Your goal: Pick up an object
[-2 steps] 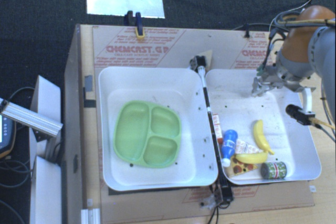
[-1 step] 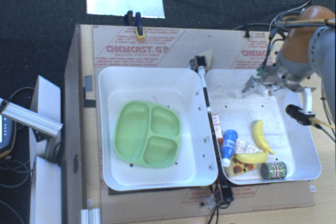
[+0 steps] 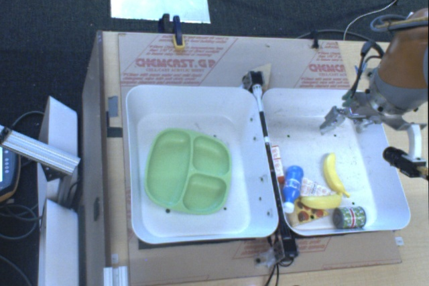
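The gripper (image 3: 333,120) is hanging over the upper part of the right bin (image 3: 389,174), its fingers spread apart with nothing between them, reaching in from the grey arm (image 3: 395,87) whose orange band is showing at the right. Taking that right bin as the landmark, a banana (image 3: 332,175) is lying toward its lower middle, well below the gripper, and a second banana (image 3: 322,201) is lying crosswise just beneath the first. A blue bottle (image 3: 292,184) is sitting near the bin's left wall, and a green can (image 3: 349,216) is resting on its side at the bin's lower edge. To the left, the neighbouring left bin (image 3: 134,144) is holding a green divided plate (image 3: 189,171).
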Motion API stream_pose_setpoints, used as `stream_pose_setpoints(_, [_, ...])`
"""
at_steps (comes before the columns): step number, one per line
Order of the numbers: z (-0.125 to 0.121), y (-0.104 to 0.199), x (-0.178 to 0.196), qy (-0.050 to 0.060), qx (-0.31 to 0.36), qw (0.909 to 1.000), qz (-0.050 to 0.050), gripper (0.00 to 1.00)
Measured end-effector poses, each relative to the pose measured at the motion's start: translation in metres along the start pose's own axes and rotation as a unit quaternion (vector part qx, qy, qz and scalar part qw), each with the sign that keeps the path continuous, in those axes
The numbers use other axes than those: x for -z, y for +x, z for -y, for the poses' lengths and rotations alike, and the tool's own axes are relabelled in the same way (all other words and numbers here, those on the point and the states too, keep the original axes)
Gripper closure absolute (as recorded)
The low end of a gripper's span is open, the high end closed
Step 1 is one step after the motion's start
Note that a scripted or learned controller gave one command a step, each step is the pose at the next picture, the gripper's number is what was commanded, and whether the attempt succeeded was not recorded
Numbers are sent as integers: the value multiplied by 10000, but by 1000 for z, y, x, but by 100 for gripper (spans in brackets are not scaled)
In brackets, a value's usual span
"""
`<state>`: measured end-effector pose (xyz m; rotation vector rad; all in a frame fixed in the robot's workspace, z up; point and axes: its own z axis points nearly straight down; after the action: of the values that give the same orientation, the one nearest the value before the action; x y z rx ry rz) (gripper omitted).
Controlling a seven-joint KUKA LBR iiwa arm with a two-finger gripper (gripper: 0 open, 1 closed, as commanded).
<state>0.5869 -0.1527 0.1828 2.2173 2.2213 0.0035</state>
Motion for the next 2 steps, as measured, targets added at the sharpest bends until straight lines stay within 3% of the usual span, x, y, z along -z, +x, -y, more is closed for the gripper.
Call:
stream_pose_setpoints(1, [32,-21,-98,12,-4,10000,0,0])
stream_pose_setpoints(2, [63,-3,-98,16,-5,10000,-5,0])
